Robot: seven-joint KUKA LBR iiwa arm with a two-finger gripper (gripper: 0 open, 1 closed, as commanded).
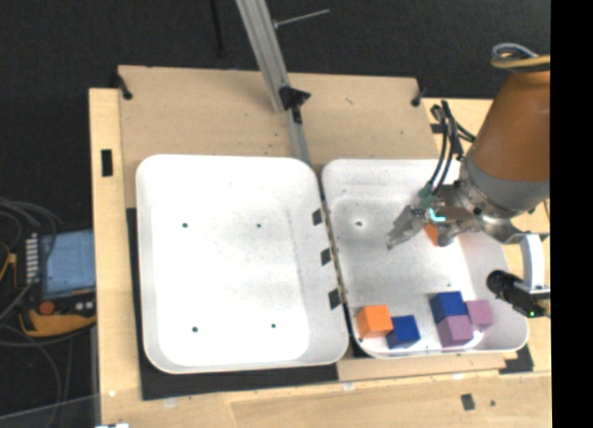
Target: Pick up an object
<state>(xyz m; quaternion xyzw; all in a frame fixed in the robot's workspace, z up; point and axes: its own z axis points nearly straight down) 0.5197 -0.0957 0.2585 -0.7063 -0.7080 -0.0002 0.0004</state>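
Along the right bin's (371, 185) near rim sit matte blocks: orange cube (374, 320), blue cube (404, 331), purple cubes (455, 329), another blue (447, 306). Beyond them lies bare speckled floor. Farther back hovers the end effector (419, 222); its grasp I cannot tell.

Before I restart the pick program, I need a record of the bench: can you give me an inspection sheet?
Surface: tan bench bearing left bin and right bin side by side.
Job's things: orange block, two blue blocks and two purple blocks, clustered along the right bin's near edge.
Clutter: nothing seen.
Grippers: gripper over the right bin, away from the blocks.
Cables: black cables on the arm; more at far left.
Surroundings: metal rail, blue device, dark floor.
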